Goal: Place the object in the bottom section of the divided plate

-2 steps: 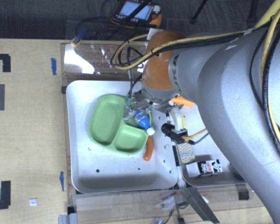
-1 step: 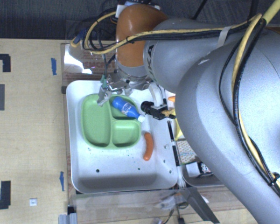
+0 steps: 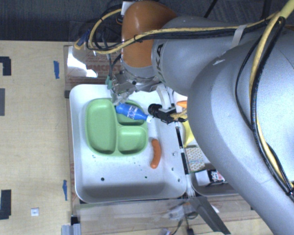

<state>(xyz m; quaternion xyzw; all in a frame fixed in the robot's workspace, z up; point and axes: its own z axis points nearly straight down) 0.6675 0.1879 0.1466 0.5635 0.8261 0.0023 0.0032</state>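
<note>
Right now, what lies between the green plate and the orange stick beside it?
Nothing: the camera view shows only bare floor of the white bin between the green plate and the orange stick.

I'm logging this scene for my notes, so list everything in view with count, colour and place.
left bin: one, white, mid-bench
right bin: one, white, largely behind the arm
divided plate: one, green, in the left bin
blue object: one, blue, over the plate's upper right section, under the pincer
orange object: one, orange, long, on the bin floor right of the plate
right-bin things, partly hidden: yellow item, patterned item, white-and-black item
arm: one, grey with orange band, from the right
pincer: one, metallic, at the plate's top edge
</note>
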